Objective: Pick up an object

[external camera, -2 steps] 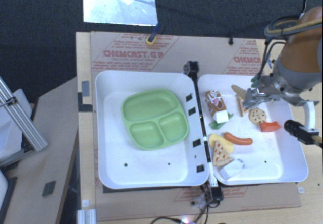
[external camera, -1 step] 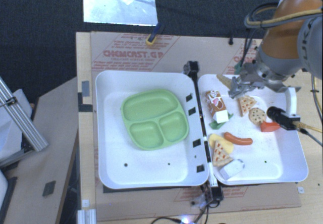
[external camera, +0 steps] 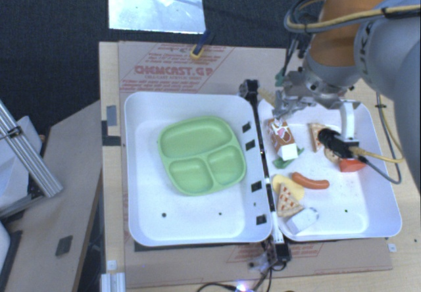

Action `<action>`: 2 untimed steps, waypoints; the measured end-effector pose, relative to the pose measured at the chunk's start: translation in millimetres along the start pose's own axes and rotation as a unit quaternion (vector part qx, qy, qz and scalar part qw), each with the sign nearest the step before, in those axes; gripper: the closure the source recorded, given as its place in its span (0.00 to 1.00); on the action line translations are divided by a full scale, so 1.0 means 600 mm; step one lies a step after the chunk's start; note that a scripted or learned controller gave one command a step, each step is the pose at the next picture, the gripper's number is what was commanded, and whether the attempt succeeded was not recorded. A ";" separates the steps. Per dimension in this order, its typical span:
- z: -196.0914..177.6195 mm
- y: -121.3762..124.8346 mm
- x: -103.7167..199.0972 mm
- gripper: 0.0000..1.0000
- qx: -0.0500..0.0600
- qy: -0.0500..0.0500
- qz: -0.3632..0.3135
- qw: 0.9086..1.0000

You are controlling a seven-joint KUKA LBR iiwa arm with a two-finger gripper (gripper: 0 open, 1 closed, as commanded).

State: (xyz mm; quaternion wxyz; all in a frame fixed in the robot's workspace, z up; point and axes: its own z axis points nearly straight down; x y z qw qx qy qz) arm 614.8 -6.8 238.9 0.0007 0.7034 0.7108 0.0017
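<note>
Over the right bin [external camera: 378, 208] the tool [external camera: 284, 108], finger state unclear, hovers just above the small carton [external camera: 282, 139] near the divider: approach step, next needs a straight descent.

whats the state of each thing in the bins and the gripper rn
green tray: flat, upright, in the left bin
carton: lying tilted, right bin
hot dog: lying flat
pizza slice: lying flat
gripper: low over the carton, holding nothing visible
</note>
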 end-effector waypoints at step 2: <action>0.040 0.055 0.080 1.00 0.000 -0.001 0.002 1.000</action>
